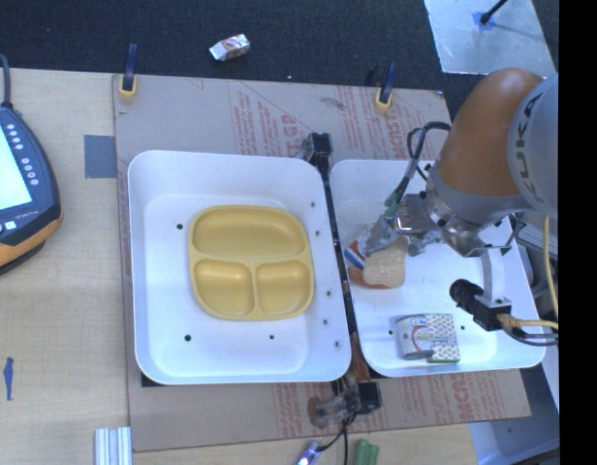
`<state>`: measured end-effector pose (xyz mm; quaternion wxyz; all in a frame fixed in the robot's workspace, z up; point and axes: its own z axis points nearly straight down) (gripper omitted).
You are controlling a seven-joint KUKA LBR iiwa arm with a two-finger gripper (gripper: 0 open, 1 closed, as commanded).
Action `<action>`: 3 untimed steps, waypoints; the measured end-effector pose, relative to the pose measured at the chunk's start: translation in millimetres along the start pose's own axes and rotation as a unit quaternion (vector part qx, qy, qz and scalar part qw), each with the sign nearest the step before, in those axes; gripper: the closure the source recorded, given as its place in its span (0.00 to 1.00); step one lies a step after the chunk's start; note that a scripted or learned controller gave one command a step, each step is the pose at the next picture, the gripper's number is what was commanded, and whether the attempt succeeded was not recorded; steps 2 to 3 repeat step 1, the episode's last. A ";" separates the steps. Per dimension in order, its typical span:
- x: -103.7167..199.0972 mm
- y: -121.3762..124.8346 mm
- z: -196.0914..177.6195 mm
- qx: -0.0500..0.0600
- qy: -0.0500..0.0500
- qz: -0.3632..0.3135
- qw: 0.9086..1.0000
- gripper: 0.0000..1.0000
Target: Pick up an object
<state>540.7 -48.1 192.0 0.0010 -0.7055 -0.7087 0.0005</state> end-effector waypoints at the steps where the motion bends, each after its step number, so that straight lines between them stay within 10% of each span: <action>1: 69.9 22.6 -30.7 0.001 0.000 0.000 1.000 1.00; 3: 69.9 22.6 -30.7 0.001 0.000 0.000 1.000 1.00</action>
